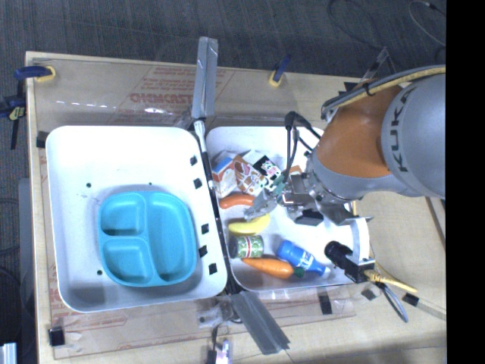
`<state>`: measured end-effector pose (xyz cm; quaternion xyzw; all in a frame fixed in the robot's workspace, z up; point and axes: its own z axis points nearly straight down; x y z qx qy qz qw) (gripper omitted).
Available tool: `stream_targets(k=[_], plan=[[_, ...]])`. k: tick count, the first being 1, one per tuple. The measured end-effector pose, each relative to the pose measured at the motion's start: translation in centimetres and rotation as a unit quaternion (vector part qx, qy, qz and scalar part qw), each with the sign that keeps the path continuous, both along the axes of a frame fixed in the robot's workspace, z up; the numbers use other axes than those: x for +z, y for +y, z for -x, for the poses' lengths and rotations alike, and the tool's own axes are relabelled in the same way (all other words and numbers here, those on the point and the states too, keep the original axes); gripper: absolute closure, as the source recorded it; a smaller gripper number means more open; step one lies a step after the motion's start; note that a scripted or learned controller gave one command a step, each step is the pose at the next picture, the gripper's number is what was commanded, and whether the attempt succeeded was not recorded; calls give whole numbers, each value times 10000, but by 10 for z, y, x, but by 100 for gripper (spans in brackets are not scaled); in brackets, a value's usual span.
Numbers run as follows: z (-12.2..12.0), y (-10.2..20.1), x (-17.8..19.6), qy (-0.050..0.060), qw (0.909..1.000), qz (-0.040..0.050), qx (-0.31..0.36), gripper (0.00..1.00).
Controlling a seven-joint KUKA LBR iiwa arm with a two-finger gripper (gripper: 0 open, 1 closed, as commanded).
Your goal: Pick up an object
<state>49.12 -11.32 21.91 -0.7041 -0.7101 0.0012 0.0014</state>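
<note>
Banana sits mid-bin in your right bin, at 7 o'clock from the gripper hovering over it; light, curved and a bit slick, so pinch across its middle, though you cannot tell how wide the jaws stand

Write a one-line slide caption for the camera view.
KUKA arm's gripper reaches into the right bin above a banana, carrot and blue bottle; blue tray sits left.

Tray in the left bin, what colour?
Light blue, plain, no pattern. The tray shows best in the camera view, lying in the left bin.
</note>
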Motion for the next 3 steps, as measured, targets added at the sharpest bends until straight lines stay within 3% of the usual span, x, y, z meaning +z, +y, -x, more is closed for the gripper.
stream_targets(k=[1, 2, 3], plan=[[-42, -23, -129, -3, 9990, 2, 438, 0], [-42, -24, -119, -6, 9989, 14, 459, 100], [-57, 40, -10, -17, 9987, 0, 513, 100]])
